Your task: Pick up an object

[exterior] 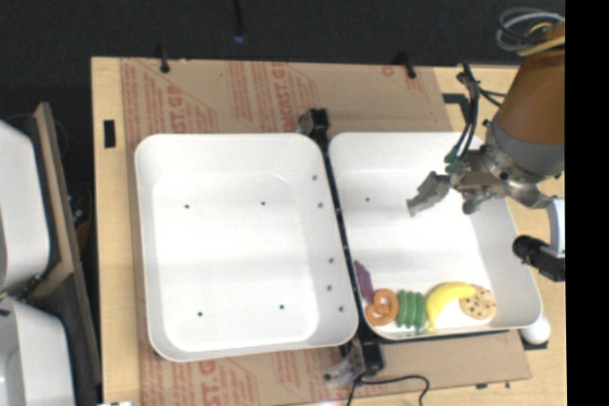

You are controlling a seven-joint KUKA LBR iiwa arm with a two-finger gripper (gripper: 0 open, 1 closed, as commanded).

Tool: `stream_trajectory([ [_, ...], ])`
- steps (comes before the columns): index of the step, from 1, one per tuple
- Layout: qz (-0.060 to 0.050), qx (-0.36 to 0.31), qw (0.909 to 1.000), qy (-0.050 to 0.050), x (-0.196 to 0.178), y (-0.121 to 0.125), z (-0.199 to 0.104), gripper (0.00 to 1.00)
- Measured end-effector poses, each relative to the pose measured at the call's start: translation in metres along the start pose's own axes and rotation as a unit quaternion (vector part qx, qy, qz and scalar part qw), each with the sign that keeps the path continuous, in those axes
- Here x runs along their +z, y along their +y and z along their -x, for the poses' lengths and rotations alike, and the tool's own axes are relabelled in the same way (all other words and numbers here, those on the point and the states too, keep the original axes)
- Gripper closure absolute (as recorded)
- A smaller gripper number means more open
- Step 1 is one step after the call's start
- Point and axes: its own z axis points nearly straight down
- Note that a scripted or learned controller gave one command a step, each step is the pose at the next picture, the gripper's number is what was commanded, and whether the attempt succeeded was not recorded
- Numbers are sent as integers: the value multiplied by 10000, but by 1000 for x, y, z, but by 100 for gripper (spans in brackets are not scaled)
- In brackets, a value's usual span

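Gripper (430, 193) state cannot be told; it is seen raised over the middle of the right bin (400, 152), and nothing is seen held in it. An approach is judged to be in hand, with no object reached yet. For the next move, a reach toward the bin's near edge and a descent over one piece are called for. Along that edge a row of small toys is found: an orange ring (383, 307), a green piece (412, 309), a banana (447, 297) and a speckled cookie (477, 304), packed touching one another.
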Motion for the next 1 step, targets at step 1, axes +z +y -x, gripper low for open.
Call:
stream_trajectory([
  [1, 7, 1, 10000, -1, -11, 0, 1, 100],
])
